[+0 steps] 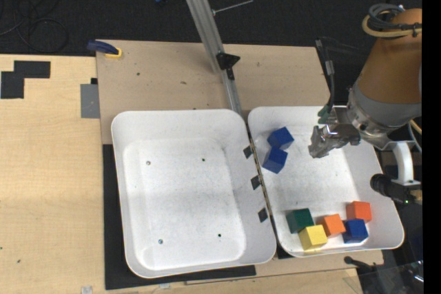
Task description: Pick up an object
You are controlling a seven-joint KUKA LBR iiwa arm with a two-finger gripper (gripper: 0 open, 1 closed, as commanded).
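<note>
Left bin point(186, 244): smooth white plastic, rounded corners, w/ dark specks. Right bin point(386, 234): two matte blue cubes point(278, 148) at 10 o'clock; green point(300, 219), yellow point(313, 236), orange point(334, 224), blue point(355, 229), red-orange point(359, 211) blocks clustered at 6. Metal gripper point(321, 146) hovers at 1 o'clock, apart from the cubes; open or closed: can't tell.

white bins point(138, 127), blue blocks point(280, 138), green block point(299, 219), yellow block point(313, 236)

Wooden bench point(165, 79), two white bins point(138, 141) side by side
</note>
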